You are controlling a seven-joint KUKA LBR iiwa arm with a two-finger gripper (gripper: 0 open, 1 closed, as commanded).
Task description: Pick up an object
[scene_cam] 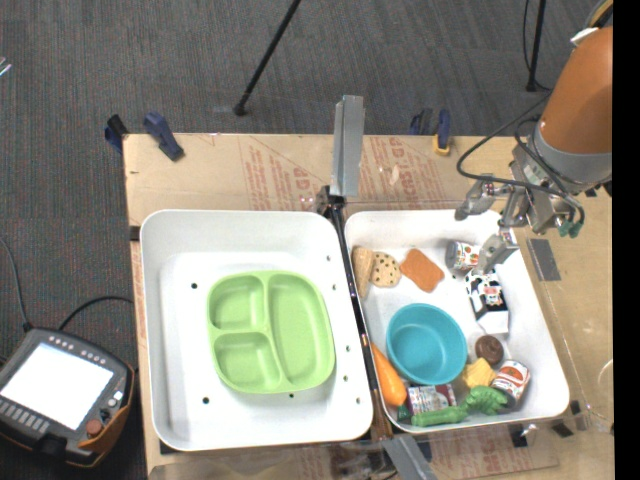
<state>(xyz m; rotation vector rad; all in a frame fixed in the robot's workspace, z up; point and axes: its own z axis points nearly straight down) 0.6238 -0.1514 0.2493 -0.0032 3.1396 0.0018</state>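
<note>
Dark carpet surrounds your tabletop (250, 168); your claw (497, 253) hangs over the right bin's (555, 368) far side, its grip state unclear.

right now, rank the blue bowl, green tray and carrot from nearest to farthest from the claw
1. Blue bowl, in the right bin, below and left of the claw.
2. Carrot, at the right bin's left edge, lower still.
3. Green tray, in the left bin, far across from the claw.
</note>
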